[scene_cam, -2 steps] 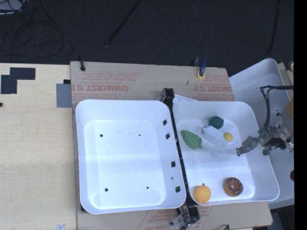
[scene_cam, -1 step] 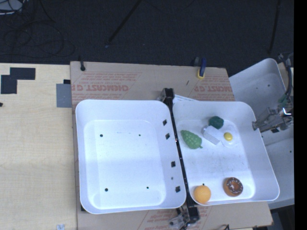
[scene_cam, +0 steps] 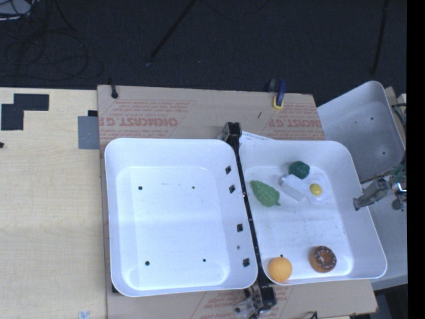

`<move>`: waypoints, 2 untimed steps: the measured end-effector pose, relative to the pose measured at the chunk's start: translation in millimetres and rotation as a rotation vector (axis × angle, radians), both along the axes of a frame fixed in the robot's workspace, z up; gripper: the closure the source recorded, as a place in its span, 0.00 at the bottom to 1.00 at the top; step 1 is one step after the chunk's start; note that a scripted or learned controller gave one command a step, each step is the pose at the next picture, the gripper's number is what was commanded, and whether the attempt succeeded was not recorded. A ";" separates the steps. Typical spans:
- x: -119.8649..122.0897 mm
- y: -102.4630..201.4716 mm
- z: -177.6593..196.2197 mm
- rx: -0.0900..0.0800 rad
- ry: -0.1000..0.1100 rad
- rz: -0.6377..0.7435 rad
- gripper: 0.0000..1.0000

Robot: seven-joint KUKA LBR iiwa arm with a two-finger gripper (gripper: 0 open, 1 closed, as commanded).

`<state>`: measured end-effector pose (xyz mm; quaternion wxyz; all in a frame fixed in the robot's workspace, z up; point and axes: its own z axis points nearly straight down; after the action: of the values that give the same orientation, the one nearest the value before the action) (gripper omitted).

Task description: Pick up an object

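Note:
The right bin [scene_cam: 362,244] holds several objects. A green leafy piece [scene_cam: 265,194] lies near its left wall. A dark green block [scene_cam: 299,170] sits toward the back, with a pale clear piece [scene_cam: 291,189] and a small yellow item on white [scene_cam: 315,191] beside it. An orange ball [scene_cam: 279,269] and a brown doughnut [scene_cam: 323,259] rest near the front wall. My gripper [scene_cam: 364,200] hangs at the right rim of this bin, apart from all the objects, small and partly cut off by the view's edge.
The left bin [scene_cam: 119,178] stands beside the right one, with a black divider strip [scene_cam: 242,205] between them. Cardboard [scene_cam: 172,115] lies under both bins. A grey metal plate [scene_cam: 362,121] stands at the back right.

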<state>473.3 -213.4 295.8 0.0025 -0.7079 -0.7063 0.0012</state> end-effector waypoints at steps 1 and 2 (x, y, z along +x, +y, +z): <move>12.6 2.7 -180.0 0.005 0.010 0.003 0.00; 2.7 29.9 -110.6 -0.001 -0.007 0.005 0.00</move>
<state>476.0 -183.5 185.2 -0.0004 -0.7063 -0.7079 -0.0008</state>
